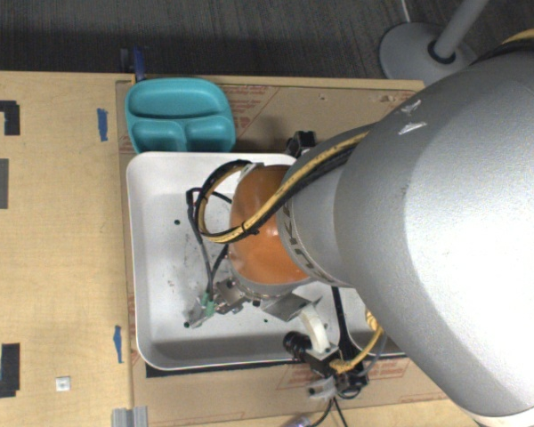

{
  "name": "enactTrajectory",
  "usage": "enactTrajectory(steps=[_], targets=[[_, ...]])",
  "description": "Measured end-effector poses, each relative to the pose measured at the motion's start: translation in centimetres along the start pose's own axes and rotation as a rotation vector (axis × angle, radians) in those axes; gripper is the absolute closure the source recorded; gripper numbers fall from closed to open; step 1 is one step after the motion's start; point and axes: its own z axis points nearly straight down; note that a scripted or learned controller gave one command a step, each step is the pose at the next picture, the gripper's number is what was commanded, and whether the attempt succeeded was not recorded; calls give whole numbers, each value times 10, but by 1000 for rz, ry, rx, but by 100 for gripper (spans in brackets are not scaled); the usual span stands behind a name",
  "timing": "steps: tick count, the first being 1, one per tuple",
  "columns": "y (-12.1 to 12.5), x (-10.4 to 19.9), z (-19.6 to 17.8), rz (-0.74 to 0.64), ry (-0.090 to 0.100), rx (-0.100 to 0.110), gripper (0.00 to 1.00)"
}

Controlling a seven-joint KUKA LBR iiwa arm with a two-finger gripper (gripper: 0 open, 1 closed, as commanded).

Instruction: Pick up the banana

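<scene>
The desk [53, 265] is tan board, filling the left and middle of the frame, with black marks along its left edge and small blue tape strips. On it sits a shallow white bin [156, 238] at centre; a teal divided tray [180, 114] lies just above it.

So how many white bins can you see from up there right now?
1. The white bin lies under the arm, in front of a teal tray. The arm covers the right side of the bench, so a second bin may be hidden there.
</scene>
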Motion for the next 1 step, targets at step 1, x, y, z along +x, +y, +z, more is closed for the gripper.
enactTrajectory(steps=[1], targets=[[1,1,-10,1,3,-2,100]])
